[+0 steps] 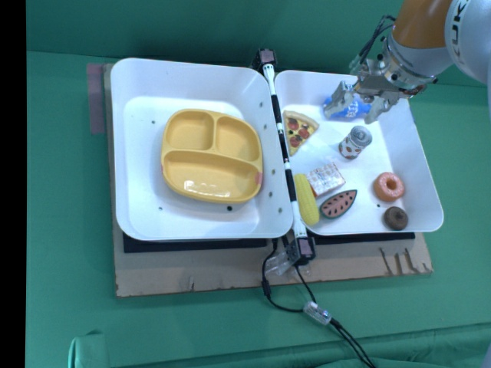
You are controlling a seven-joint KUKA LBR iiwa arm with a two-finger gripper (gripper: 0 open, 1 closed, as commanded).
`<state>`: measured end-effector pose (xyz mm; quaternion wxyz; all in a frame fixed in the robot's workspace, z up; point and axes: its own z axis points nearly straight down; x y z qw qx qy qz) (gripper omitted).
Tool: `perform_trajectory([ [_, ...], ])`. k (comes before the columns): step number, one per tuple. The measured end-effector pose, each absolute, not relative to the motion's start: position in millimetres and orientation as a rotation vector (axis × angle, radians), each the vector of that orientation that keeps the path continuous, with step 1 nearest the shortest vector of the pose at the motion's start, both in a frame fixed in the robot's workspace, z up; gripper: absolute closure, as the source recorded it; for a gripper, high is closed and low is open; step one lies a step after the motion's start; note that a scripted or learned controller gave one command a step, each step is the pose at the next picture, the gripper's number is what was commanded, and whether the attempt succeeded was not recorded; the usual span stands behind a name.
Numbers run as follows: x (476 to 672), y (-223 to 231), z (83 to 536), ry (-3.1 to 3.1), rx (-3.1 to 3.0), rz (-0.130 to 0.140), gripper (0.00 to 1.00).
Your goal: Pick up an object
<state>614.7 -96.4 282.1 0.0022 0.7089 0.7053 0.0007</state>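
My gripper (356, 109) is low over the back of the right bin (418, 171), reaching in from the upper right. A blue packet (350, 106) with a silvery end sits between its fingers, and the gripper looks shut on it. Whether the packet is off the bin floor cannot be told. Just in front of the gripper stands a small grey-topped can (354, 142). Elsewhere in this bin lie a pizza slice (298, 128), a wafer-like block (326, 178), a corn cob (307, 198), a watermelon slice (338, 204), an orange donut (389, 185) and a chocolate donut (396, 218).
The left bin (138, 205) holds a yellow divided plate (212, 156). A black-and-white rod (281, 140) runs along the seam between the bins. A cable (307, 301) trails off the front of the cardboard base onto the green cloth.
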Motion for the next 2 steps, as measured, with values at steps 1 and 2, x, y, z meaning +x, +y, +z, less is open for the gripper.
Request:
perform_trajectory([
  [1, 647.8, -114.9, 199.5, 2.200, 2.215, 0.016, 0.00],
  [2, 690.7, -108.9, 188.3, 2.224, 2.279, -0.065, 0.00],
])
